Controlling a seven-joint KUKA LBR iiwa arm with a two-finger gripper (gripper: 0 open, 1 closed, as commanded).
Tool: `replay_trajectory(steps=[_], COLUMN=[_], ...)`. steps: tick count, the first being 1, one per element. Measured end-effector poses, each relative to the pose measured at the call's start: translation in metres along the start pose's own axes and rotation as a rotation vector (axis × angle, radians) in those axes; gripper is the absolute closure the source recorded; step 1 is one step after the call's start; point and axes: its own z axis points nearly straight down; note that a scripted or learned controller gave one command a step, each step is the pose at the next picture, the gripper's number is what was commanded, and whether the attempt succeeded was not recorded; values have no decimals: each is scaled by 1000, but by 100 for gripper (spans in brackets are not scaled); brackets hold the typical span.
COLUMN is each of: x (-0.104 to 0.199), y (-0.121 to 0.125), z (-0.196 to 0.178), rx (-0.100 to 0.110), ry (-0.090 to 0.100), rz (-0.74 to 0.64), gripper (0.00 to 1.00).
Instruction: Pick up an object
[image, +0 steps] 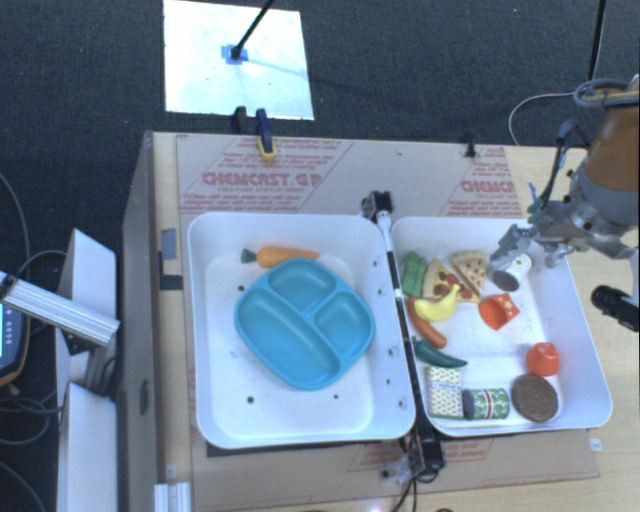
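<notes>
Two shallow white bins sit side by side on a bench. At the near edge of the right bin (590, 395) lie a small green-labelled can (486, 403) and a brown round disc (536, 398), with a red tomato-like piece (542, 358) just beyond. Farther in are an orange-red piece (498, 311), a banana (441, 303) and a pizza slice (469, 268). At the far right, the pincer (517, 252) hangs over this bin with a white cup-like object (509, 272) directly at its tips; whether it is pinching it cannot be told. The left bin (225, 400) holds a blue divided plate (303, 322) and, beyond it, a carrot (283, 256).
</notes>
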Motion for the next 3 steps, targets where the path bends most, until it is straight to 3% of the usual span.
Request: replay_trajectory(steps=[1,2,3], x=[-1,-10,26], y=[17,-5,61], z=[108,139,98], rx=[5,-22,-3], ry=[1,-9,1], rz=[0,0,-1], gripper=[0,0,0])
